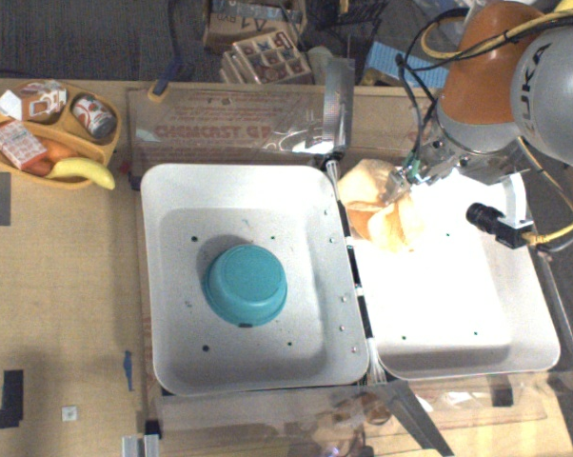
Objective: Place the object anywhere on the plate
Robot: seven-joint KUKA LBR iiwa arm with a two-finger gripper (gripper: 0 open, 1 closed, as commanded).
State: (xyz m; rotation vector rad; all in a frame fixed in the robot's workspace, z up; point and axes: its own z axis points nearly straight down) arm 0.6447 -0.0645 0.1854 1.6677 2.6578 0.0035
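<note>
Cloth (382,212) is looking soft, light and floppy, bunching by the right bin's (477,350) left wall. Gripper (404,176) is hovering over its top edge; can't tell its state, so I'd pinch a raised fold.

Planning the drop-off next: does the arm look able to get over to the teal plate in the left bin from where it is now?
Probably yes. The teal plate sits alone in the left bin, open from above. The gripper is at the right bin's far left corner by the yellowish object; just the low bin walls lie between.
</note>
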